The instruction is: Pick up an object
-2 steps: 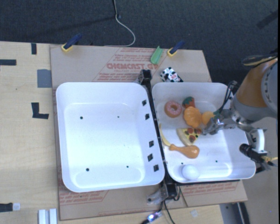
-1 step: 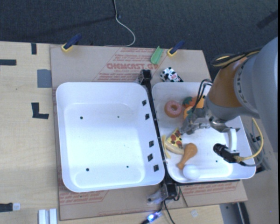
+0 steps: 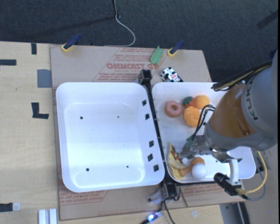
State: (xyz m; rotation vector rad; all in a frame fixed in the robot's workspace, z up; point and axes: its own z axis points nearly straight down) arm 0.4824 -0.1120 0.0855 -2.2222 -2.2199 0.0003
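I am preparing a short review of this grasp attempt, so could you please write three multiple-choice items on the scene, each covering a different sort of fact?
1. Where does the pink doughnut lie?
A. in the right bin
B. in the left bin
C. on the cardboard outside the bins

2. What colour is the ball near the right bin's front edge?
A. blue
B. white
C. black

3. How does the claw stand?
A. parked far above the dark floor
B. low over the left bin's middle
C. low inside the right bin, beside the banana

Answers: 1 A, the doughnut sits next to the orange fruit right of the divider. 2 B, it reads plain white. 3 C, the arm reaches down among the items at that bin's front.
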